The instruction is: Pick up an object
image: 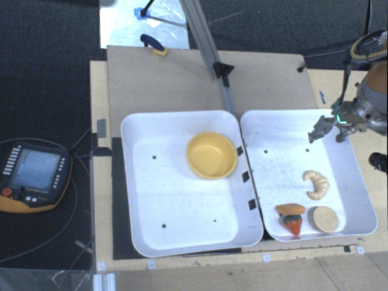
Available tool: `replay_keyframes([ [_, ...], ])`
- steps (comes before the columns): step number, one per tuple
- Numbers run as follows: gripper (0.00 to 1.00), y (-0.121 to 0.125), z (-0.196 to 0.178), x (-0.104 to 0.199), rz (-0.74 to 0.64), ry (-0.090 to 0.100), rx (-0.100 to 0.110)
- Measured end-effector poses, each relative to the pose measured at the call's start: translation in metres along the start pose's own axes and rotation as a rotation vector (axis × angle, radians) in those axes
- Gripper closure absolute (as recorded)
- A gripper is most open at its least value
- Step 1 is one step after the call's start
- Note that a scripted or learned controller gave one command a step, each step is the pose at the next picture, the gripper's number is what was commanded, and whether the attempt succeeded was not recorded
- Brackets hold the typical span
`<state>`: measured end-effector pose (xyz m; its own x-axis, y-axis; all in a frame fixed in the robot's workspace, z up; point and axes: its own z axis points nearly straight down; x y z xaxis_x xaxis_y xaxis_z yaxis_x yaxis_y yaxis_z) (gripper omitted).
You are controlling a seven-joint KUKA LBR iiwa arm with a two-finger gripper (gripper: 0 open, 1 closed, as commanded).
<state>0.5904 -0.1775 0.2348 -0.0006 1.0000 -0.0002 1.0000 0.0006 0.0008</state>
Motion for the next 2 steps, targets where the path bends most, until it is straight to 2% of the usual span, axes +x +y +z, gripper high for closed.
replay_keyframes([
  [1,0.0,0.0,0.0,0.0,0.0,0.0,0.0],
  [2,0.0,0.001,0.056,0.01,-0.001,0.001,0.004],
])
